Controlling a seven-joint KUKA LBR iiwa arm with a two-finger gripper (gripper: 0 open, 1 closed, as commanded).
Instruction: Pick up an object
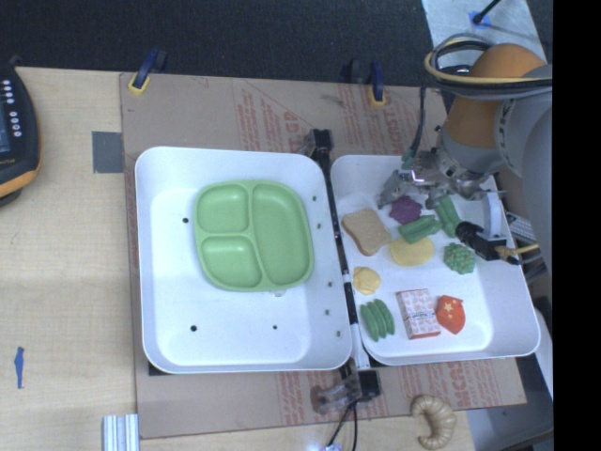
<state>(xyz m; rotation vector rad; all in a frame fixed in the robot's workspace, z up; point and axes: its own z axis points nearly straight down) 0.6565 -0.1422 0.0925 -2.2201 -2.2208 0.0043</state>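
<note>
Camera view: the gripper, grip state unreadable, is hovering over a purple toy crowded by a bread slice and green pickle.

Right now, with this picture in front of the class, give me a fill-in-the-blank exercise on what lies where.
1. The green plate lies in the ____ bin.
2. The plate has ____ compartments.
3. The croissant lies ____ the bins, on the cardboard.
4. The slice of bread lies in the ____ bin.

Missing words: left; three; outside; right
</note>
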